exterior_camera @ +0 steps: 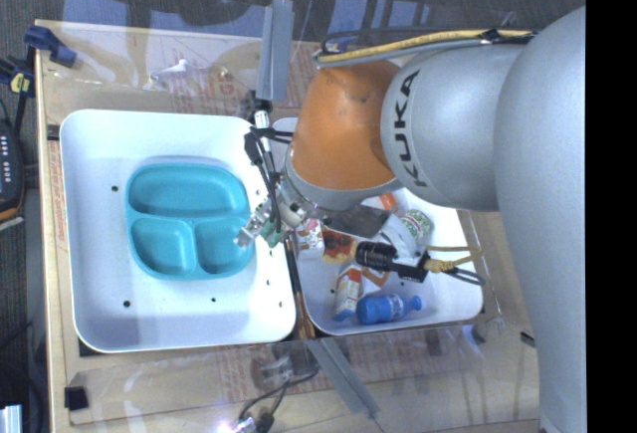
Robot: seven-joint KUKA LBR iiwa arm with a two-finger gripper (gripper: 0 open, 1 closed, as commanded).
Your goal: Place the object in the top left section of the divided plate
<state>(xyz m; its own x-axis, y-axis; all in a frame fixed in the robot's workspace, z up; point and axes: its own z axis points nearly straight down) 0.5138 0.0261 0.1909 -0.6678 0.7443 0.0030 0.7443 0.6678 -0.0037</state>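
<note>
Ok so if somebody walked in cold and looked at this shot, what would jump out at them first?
Probably the big grey arm with its orange band, covering most of the right bin. Next, the turquoise divided plate in the middle of the left bin. The gripper sits at the plate's right edge, with a blue bottle among clutter in the right bin.

The divided plate (pixel 189 219) lies in the left bin (pixel 90 162), a bottle (pixel 386 309) in the right bin (pixel 460 297).

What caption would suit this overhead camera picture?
Grey-and-orange arm reaching over two white bins, gripper beside a blue divided plate.
</note>
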